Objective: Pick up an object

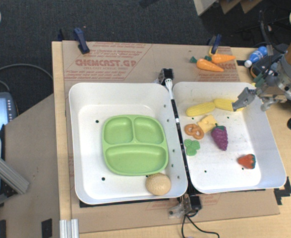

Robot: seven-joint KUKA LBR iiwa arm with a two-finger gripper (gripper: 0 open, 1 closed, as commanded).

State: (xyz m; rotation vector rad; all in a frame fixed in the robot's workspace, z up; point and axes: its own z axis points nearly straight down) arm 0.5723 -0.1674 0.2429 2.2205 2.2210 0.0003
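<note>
My table [120,58] is topped with a brown printed board, and 2 shallow white bins sit on it side by side: the left bin [83,103] and the right bin [269,152]. 2 orange toy carrots [213,62] lie on the board behind the right bin.

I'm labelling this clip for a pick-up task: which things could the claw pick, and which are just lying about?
Pickable, in the right bin:
corn, cheese, pretzel, broccoli, grapes, strawberry; the claw is beside the corn.

Lying about:
green plate, round bun, two carrots outside the bins.
</note>
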